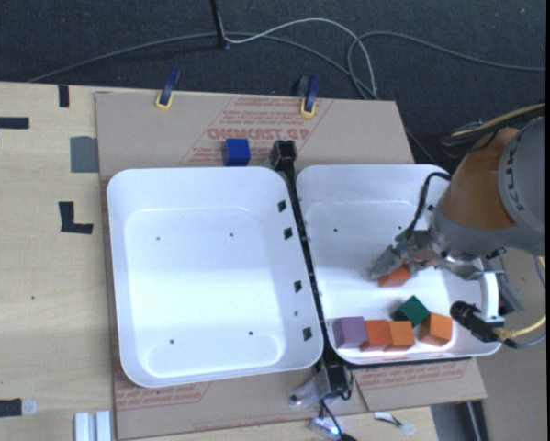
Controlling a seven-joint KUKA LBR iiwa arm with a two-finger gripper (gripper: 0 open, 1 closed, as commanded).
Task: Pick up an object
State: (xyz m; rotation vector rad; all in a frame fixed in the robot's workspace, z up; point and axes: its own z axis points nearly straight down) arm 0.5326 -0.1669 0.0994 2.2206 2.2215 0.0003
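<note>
Arm is reaching in from the right, with the gripper (393, 266) sitting low in the right bin (348, 186), its fingers pinching a small red-orange block (396, 277) near the bin's middle. Along the near wall of that bin, a purple block (350, 331), two orange blocks (388, 334), a green block (410, 310) and another orange block (436, 328) are lying close together. A blue block (237, 151) is resting on the cardboard behind the left bin (128, 191).

2 white bins (201, 191); purple block (350, 331), 3 orange blocks (389, 334), green block (409, 310) lower right; blue block (237, 151) top centre; tan cardboard (348, 122).
</note>
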